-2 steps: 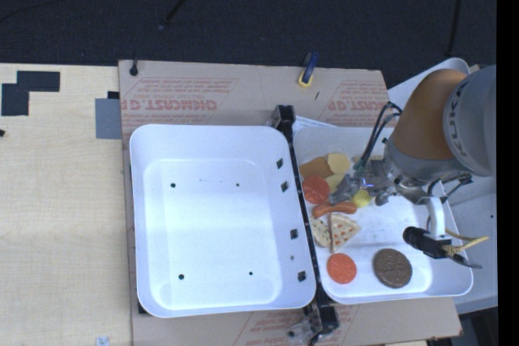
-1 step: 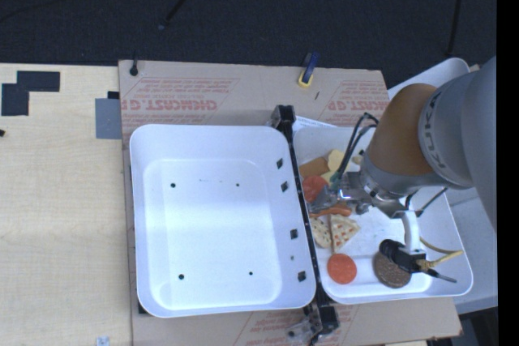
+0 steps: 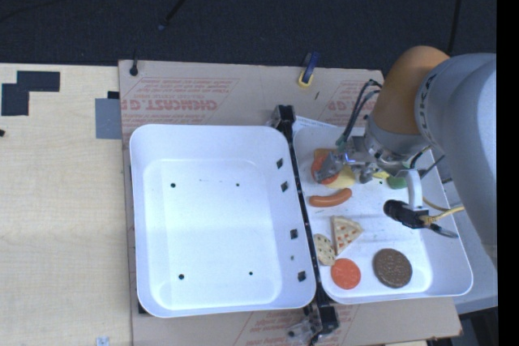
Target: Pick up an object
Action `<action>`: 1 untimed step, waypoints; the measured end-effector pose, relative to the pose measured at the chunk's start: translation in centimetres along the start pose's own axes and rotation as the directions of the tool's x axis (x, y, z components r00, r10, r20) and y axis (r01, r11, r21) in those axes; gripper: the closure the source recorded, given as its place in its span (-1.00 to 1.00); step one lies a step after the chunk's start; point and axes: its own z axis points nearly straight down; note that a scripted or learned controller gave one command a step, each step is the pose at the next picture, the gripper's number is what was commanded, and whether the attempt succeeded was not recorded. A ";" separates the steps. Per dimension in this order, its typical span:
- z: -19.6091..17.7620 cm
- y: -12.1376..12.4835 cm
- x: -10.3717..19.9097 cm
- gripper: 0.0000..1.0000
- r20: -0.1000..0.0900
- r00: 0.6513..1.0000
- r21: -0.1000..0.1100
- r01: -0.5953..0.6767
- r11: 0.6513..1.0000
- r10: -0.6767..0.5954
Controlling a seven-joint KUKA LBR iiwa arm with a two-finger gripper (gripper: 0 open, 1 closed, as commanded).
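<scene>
The gripper (image 3: 345, 166) is down among toy food (image 3: 331, 168) in the right bin (image 3: 454, 271); its opening cannot be told. Tan surface (image 3: 57, 198).

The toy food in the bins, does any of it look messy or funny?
Nothing is spilled or broken. The toy food all sits in the right bin: hot dog, pizza slice, red disc, brown cookie. The gripper is down among jumbled pieces at its far end.
</scene>
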 end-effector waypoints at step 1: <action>0.0 -3.8 -5.2 -1.00 -0.001 1.000 0.004 -0.003 1.000 0.003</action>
